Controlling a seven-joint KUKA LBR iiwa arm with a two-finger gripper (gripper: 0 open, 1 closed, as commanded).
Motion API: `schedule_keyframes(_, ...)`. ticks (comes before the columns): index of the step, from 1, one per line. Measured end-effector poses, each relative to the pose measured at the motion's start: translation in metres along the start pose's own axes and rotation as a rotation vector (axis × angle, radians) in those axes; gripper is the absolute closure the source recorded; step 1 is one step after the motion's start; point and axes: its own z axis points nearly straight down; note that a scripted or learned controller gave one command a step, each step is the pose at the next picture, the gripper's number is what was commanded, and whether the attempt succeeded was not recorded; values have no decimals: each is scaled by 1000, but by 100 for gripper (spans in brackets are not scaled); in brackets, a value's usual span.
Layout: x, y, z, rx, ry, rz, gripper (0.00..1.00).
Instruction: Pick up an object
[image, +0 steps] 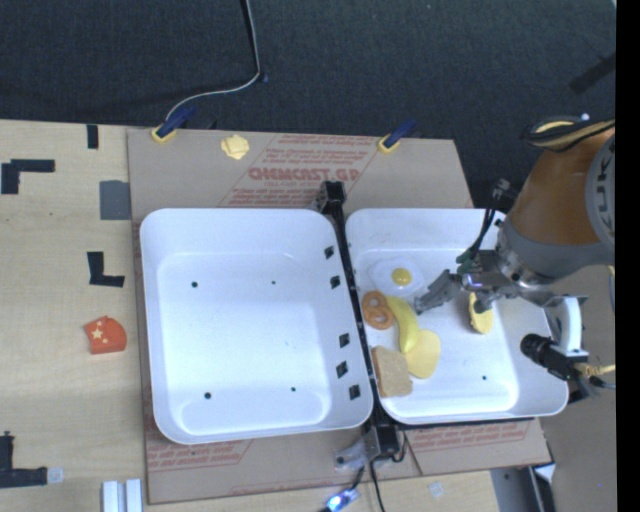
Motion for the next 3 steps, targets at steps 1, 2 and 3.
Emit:
schedule_keyframes(1,12,59,118,-7,-3,3,0)
schedule_keyframes(2,12,58,103,-6,-1,4,100)
schedule_keyframes(3,88,25,10,-5,0,0,100)
